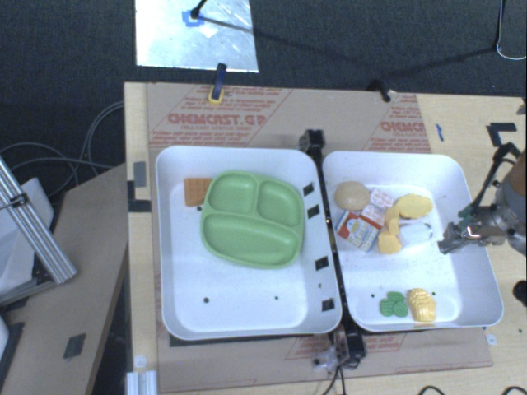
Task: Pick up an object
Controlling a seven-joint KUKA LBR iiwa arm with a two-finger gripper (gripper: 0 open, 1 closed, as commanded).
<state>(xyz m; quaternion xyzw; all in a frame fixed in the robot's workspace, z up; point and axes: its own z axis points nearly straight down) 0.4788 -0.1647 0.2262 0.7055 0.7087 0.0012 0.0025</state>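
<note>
The right bin [461, 179] holds a tan round bun [352, 194], a red and white packet [359, 229], a small white wrapper [381, 199], yellow banana-like pieces [405, 211], a green leafy toy [394, 305] and a yellow corn piece [422, 304]. My gripper [453, 242] hangs at the right bin's right rim, to the right of the yellow pieces. I see nothing between its fingers.
The left bin [177, 303] carries a green divided plate [251, 219] with an orange cracker [195, 191] beside it at upper left. A black divider [325, 229] runs between the bins. Cardboard [247, 118] lies under both bins.
</note>
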